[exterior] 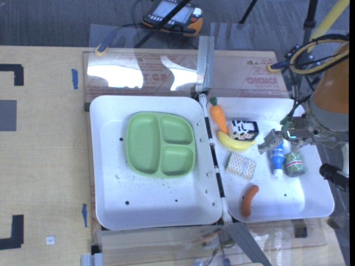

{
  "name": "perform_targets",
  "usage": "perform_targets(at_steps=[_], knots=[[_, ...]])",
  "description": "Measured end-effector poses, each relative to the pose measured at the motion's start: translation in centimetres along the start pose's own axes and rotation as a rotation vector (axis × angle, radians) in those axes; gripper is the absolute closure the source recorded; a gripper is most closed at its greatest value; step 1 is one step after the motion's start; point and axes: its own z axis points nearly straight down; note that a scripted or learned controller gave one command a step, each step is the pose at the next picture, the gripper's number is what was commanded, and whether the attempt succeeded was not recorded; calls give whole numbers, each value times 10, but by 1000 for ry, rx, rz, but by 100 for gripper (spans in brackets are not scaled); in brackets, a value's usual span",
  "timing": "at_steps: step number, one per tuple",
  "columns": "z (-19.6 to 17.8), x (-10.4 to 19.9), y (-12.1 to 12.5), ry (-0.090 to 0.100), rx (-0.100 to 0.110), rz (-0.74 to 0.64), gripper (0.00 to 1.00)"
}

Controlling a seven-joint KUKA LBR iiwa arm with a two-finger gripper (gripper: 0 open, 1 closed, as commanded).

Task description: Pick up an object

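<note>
My gripper [282, 137] hangs over the right part of the right bin [316, 204], reaching in from the right. Directly below it and slightly toward the front stands a blue bottle [277, 159] with a white top. A green-lidded jar [295, 164] sits beside the bottle on its right. The gripper is just above the bottle's top; whether it touches the bottle cannot be made out. Left of it lie a yellow banana [236, 143], an orange carrot [219, 117], a black-and-white box [244, 128], a checkered pouch [241, 165] and a reddish sausage [249, 199].
The left bin [105, 204] holds a green divided plate [161, 144]. A raised divider [213, 165] separates the two bins. Cables and the arm's orange-banded wrist [333, 93] crowd the right edge. A clear panel stands behind the bins.
</note>
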Motion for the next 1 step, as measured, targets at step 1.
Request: perform_targets(at_steps=[1], knots=[[81,-54,43,-2,-2,-30,0]])
